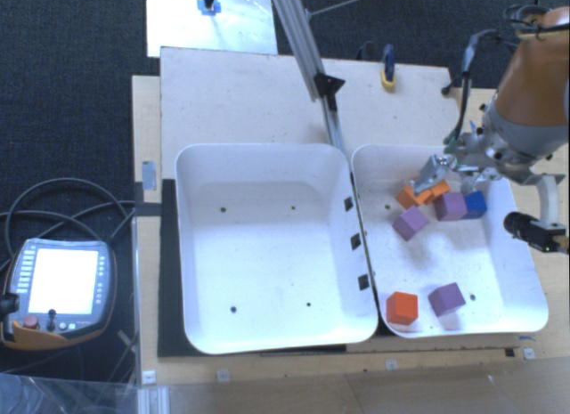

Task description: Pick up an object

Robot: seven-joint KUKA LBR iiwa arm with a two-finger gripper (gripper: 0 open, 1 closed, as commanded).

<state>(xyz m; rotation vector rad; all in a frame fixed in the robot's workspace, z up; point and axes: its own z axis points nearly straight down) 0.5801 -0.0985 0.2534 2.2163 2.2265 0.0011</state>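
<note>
Nearest, in the right bin [525, 314]: orange cube [403, 307] beside purple cube [446, 298]. Farther back: purple block [411, 223], another purple [451, 206], blue [476, 204]. Claw [434, 175] low over an orange block [422, 194]; can't tell whether spread or pressed together.

A single fixed camera looks down on the counter [258, 92] from above, at a slight slant rather than straight overhead. It sits far enough back to take in both white bins whole: the left bin [191, 252] near the middle of the view, the right bin [512, 296] toward its right side. The counter's far edge lies toward the top, its near edge along the bottom. Dark floor [71, 65] borders the counter at left and top, and the arm [534, 92] enters from the right.
</note>
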